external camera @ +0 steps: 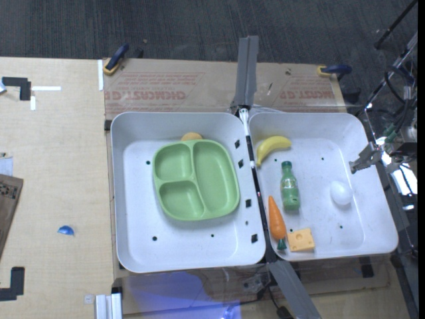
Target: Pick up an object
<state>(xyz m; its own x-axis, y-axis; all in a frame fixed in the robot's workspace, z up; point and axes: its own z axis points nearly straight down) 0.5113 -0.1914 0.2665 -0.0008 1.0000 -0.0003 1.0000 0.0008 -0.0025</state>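
The right bin (pixel 372 238) holds several objects. A yellow banana (pixel 272 146) lies at its far left. A small green bottle (pixel 289 186) lies just below the banana. An orange carrot (pixel 276 218) rests along the left wall. A yellow cheese wedge (pixel 301 240) sits near the front. A white egg (pixel 340 193) lies apart from them toward the right. In the left bin (pixel 129 198) a green divided plate (pixel 196 178) lies flat, and a small yellow-orange object (pixel 192 137) peeks out behind its far rim.
Brown cardboard (pixel 172 85) lies behind the bins, held by blue clamps (pixel 117 56). A grey post (pixel 247 72) stands where the bins meet. Cables and a metal bracket (pixel 372 155) crowd the right bin's right wall. A small blue piece (pixel 65 230) lies on the bench at left.
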